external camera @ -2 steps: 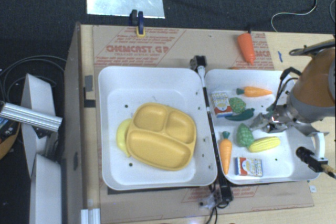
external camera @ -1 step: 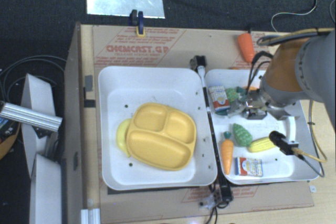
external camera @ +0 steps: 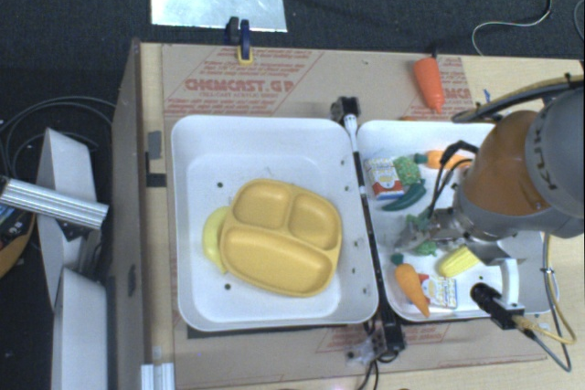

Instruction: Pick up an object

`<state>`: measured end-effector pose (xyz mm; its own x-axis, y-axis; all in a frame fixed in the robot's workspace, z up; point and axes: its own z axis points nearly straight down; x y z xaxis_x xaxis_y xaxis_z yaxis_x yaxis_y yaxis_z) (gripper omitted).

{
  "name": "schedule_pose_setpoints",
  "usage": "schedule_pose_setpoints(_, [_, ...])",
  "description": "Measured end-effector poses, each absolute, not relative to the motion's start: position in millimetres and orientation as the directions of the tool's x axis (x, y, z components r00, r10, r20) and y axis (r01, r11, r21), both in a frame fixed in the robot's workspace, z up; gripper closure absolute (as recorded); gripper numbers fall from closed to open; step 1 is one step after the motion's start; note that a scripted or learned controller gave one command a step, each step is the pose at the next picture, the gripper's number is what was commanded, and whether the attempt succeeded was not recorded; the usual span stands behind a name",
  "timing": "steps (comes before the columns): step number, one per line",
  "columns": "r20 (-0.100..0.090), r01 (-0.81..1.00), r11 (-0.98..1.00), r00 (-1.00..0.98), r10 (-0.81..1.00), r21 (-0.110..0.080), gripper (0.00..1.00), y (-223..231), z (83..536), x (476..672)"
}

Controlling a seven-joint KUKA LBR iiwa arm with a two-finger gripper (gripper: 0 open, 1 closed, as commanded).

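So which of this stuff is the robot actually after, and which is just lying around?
For the job:
gripper, low in the right bin
toy carrot
yellow piece
small carton
green toy vegetable

Just lying about:
yellow divided tray in the left bin
orange carrot on the bench
blue clamp

The arm [external camera: 526, 169] covers much of the right bin [external camera: 370, 137] — its far side runs off frame.
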<state>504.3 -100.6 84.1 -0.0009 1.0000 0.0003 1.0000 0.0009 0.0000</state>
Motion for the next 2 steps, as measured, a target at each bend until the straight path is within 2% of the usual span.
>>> schedule_pose_setpoints(1, [0.001, 1.0, 0.001, -0.001, 1.0, 0.003, 1.0, -100, 95, 505.7])
schedule_pose_setpoints(2, [0.001, 1.0, 0.004, -0.004, 1.0, 0.004, 1.0, -50, 185, 547.8])
